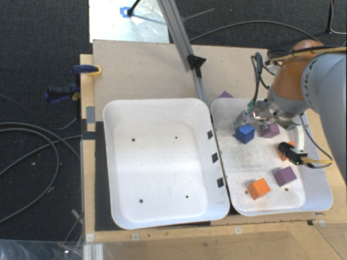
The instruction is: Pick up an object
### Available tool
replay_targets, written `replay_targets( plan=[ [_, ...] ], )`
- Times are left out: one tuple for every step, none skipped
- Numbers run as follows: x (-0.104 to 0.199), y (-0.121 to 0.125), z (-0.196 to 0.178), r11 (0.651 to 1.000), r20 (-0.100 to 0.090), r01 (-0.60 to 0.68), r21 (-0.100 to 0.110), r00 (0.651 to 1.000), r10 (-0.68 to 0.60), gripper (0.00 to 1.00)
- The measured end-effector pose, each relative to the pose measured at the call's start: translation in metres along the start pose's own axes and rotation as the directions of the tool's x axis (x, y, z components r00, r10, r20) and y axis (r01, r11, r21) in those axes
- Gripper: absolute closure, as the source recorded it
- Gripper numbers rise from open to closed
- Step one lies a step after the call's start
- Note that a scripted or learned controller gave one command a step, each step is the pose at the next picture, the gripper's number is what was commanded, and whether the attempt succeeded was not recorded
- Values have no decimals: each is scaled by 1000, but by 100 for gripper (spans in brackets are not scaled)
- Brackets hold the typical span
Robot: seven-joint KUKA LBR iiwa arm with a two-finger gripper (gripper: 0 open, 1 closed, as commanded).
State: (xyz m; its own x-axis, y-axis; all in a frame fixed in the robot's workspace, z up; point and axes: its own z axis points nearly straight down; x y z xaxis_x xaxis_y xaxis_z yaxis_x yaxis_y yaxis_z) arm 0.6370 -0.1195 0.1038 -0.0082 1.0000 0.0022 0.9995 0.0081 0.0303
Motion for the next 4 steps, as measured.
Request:
replay_targets(
  plan=[
    [10, -18, 13, 1000, 2, -2, 30, 1000, 2, 0],
    [34, -49, 13, 999, 1, -3, 32, 1000, 3, 0],
    [32, -47, 1, 1000, 3, -3, 27, 1000, 3, 100],
    [144, 12, -90, 1000, -2, 6, 20, 1000, -6, 100]
  ],
)
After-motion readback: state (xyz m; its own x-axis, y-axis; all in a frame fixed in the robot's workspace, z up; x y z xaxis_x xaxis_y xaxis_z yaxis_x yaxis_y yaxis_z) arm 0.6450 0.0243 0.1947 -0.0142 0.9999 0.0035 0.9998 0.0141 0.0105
